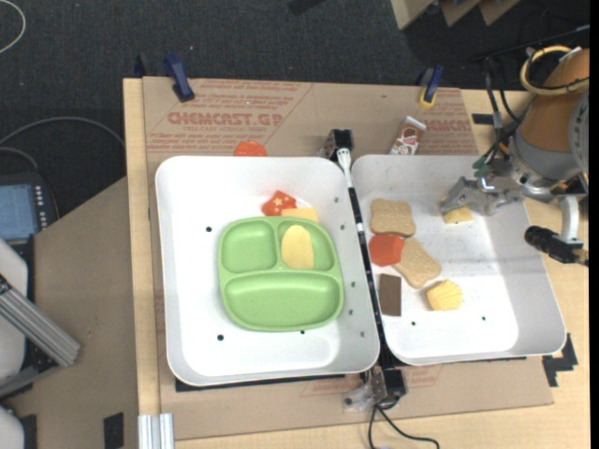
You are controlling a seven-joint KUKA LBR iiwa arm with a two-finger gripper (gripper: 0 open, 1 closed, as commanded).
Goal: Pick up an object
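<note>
- Gripper (pixel 461 201) sits low over the far part of the right bin (pixel 524 325), arm (pixel 552 110) coming in from the right.
- Fingers are right at a small yellow piece (pixel 458 216); can't tell from this angle whether they're closed on it or just beside it, so grip state is unknown.
- That yellow piece lies on the bin floor at the far middle of the right bin, touching or just under the fingertips.
- Other stuff in the right bin, along its left side: a bread slice (pixel 392 217) far, a red round piece (pixel 386 249) just near of it, a second bread slice (pixel 416 264) touching the red one's right edge, a brown bar (pixel 389 295) near the left wall, a yellow corn-like piece (pixel 445 296) to the right of the bar.
- Left bin (pixel 187 251) holds a green divided plate (pixel 279 274) with a yellow piece (pixel 298 247) in its far right section.
- A red-and-orange piece (pixel 279 204) lies just beyond the plate's far edge.
- Small carton (pixel 408 137) lies on the board beyond the right bin.
</note>
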